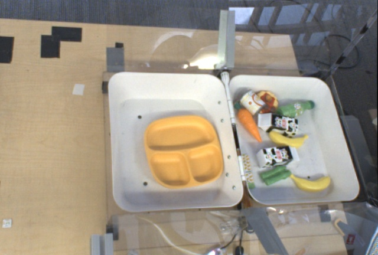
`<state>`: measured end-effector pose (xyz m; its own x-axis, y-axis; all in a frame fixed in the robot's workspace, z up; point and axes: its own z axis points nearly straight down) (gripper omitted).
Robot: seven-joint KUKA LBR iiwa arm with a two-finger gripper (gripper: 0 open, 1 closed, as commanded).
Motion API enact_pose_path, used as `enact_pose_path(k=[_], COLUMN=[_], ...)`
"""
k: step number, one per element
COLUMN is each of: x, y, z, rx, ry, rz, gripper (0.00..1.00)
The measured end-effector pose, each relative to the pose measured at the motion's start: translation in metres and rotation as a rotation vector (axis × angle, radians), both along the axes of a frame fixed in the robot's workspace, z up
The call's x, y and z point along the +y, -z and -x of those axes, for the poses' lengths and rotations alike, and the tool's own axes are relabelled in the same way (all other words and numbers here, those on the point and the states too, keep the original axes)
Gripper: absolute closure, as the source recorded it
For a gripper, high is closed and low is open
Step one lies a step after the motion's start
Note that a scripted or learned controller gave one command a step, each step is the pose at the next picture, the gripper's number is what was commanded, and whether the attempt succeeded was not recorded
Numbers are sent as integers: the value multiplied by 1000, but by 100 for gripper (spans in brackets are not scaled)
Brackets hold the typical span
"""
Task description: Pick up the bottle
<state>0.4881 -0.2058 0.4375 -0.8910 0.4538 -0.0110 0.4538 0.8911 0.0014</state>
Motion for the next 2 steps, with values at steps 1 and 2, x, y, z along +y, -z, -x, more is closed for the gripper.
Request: enact_pose_path(k=[1, 2], x=[0, 1], y=[0, -13], z=[0, -2], rx=[1, -9], ry=[-295, -296], rz=[3, 8], gripper=[0, 100])
